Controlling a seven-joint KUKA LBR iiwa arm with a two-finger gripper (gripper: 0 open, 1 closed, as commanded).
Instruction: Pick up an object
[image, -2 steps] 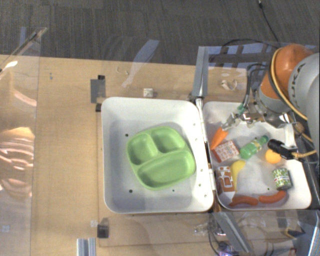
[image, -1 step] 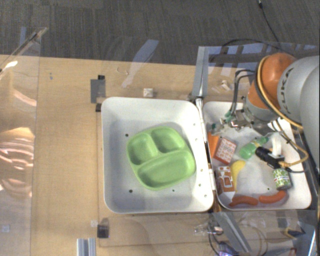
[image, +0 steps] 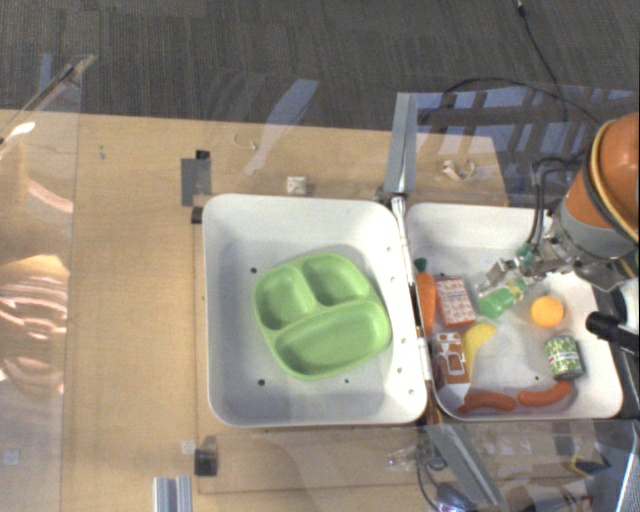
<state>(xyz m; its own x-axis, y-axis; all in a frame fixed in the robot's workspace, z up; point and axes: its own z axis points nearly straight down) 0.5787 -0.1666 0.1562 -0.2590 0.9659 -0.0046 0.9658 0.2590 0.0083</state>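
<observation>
I am hovering the gripper (image: 515, 268) at the right bin's (image: 600, 405) twelve o'clock, claw state unreadable; next I am descending onto the green bottle (image: 500, 299).

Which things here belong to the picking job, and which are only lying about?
Job: gripper, green bottle under it, orange ball, can, carrot, lemon, sausages.
Lying about: green tray, left bin.
</observation>
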